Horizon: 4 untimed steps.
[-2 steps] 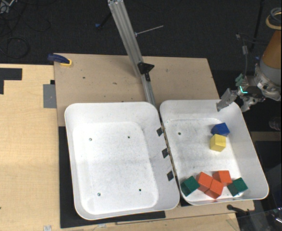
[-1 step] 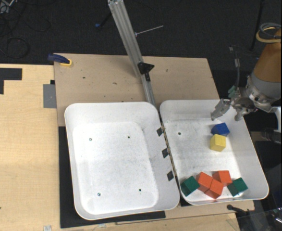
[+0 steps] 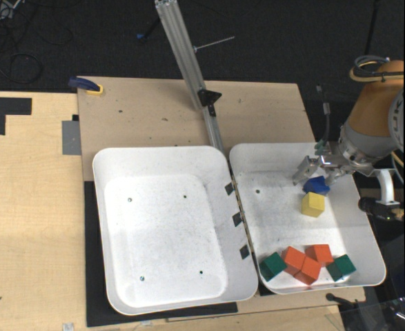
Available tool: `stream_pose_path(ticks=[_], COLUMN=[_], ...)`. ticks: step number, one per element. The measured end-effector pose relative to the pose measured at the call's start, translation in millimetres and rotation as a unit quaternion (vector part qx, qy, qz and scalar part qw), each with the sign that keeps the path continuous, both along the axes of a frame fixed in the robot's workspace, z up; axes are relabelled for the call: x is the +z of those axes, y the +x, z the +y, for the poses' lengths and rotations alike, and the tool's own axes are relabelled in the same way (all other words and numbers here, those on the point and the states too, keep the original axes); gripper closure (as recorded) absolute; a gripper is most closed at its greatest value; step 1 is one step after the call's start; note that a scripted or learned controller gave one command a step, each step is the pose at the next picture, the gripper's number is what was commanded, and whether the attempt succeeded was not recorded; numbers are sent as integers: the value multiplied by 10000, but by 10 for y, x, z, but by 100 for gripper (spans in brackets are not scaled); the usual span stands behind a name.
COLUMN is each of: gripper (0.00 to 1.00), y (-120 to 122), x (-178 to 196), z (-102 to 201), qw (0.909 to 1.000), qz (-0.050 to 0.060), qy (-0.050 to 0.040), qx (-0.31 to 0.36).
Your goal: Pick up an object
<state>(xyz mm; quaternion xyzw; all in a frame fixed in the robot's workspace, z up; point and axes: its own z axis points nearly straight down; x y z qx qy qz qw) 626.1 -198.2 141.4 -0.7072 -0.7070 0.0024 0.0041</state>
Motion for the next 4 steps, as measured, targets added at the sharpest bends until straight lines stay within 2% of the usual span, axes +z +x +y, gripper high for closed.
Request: stream_pose_path(ticks=[1, 2, 3, 4], gripper=[0, 100, 100, 100], y=[71, 76, 57, 50], x=[-206, -111, 526, 965], z=[-19, -34, -43, -90], qw=[9999, 9998, 10000, 10000], qz=[-156, -170, -67, -64], qy=[-47, -61, -19, -19], qx=[-2, -10, 13, 5])
